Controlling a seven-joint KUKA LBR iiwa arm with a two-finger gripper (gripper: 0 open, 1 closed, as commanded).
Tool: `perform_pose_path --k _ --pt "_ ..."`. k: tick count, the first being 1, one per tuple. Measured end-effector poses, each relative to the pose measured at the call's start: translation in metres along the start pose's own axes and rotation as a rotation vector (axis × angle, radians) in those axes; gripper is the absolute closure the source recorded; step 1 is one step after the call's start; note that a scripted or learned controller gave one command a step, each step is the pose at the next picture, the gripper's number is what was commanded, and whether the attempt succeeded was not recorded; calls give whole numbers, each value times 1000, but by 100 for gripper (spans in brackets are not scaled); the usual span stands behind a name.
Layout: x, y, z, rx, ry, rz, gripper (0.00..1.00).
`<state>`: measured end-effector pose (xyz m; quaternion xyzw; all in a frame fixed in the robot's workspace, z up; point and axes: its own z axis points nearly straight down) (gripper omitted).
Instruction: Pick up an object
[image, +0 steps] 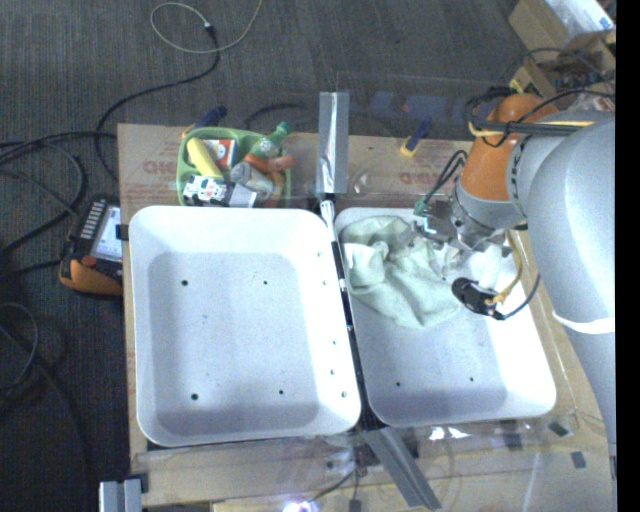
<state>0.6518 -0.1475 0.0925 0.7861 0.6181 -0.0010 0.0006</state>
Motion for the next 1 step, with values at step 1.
perform_pose_path --k 1 --pt "-1 20 2 -10 -2 -360 0"
